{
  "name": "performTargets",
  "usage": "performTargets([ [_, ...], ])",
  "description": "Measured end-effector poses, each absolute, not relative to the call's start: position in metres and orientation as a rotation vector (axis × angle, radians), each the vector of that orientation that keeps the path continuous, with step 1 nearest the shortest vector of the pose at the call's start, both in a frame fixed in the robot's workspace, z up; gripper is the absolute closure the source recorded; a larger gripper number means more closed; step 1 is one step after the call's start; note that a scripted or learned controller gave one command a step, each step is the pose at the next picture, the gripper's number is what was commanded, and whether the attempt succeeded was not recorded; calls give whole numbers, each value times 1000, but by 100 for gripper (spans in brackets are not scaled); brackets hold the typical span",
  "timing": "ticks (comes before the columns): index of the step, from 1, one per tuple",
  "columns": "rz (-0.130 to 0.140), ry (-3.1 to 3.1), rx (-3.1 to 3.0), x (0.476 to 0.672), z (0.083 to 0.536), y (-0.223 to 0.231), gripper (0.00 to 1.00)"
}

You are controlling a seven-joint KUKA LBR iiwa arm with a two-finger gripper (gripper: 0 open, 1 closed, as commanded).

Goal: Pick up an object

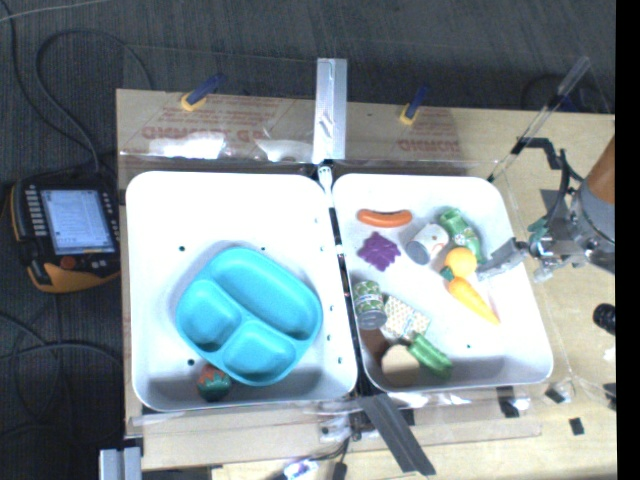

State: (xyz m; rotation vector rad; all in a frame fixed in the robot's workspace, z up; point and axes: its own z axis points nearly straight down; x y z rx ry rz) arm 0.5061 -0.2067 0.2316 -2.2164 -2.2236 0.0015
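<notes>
Right now the gripper [503, 258] hovers beside the carrot [470, 297] in the right bin [520, 353]

The scene is evenly and brightly lit; the white bins [150, 268] are slightly overexposed, shadows are soft, and detail is softly blurred.

We see 2 bins [160, 368] of smooth white plastic with a soft shine. The blue tray [250, 313] looks like matt plastic, moulded and even. The carrot [470, 296] and the sausage [385, 217] seem glossy plastic toys. The bench [570, 298] has a pale wood surface, matt. The strip [330, 108] between the bins looks like brushed metal. The floor [60, 68] looks like dark rough carpet.
</notes>
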Motion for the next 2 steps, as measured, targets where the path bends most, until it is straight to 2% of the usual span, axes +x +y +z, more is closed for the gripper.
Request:
performTargets([
  [1, 0, -2203, -2237, 485, 232, -222, 0],
  [2, -11, -2368, -2079, 514, 90, -201, 0],
])
